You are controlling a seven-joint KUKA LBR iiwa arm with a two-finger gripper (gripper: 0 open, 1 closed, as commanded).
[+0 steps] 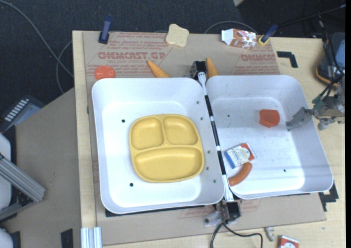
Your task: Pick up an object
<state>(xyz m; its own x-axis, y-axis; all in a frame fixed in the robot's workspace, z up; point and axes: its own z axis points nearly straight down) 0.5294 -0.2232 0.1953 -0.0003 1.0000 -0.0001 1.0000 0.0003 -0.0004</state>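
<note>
Gripper (299, 118) sits at right bin's (307, 184) right wall; finger state cannot be told. Red block (269, 118) lies just left of it, apart.

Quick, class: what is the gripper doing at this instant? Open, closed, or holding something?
Gripper: cannot be told; it sits at the right bin's right side, apart from the red block, holding nothing visible.
</note>
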